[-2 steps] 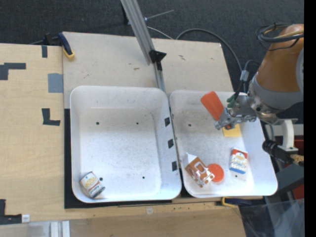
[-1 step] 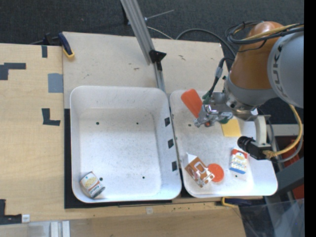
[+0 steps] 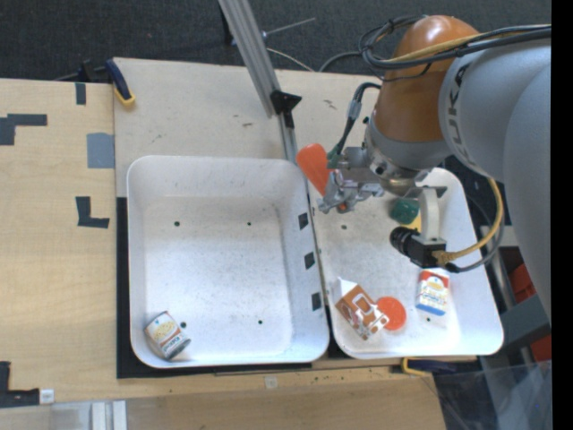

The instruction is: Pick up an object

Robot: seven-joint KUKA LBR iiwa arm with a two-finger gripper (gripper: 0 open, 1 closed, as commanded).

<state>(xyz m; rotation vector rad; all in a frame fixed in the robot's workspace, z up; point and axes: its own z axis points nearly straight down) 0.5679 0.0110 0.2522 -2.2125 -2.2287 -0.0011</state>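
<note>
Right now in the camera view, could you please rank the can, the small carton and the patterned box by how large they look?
1. patterned box
2. can and small carton: these two look too alike to rank.

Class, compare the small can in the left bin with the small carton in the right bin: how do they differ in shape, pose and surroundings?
The can is round and lies tipped on its side; the carton is boxy and flat-faced. The can sits alone in the near left corner of the left bin, while the carton lies in the right bin close to an orange disc and a patterned packet. Both are small with light labels bearing orange or red, and both lie apart from the gripper.
</note>
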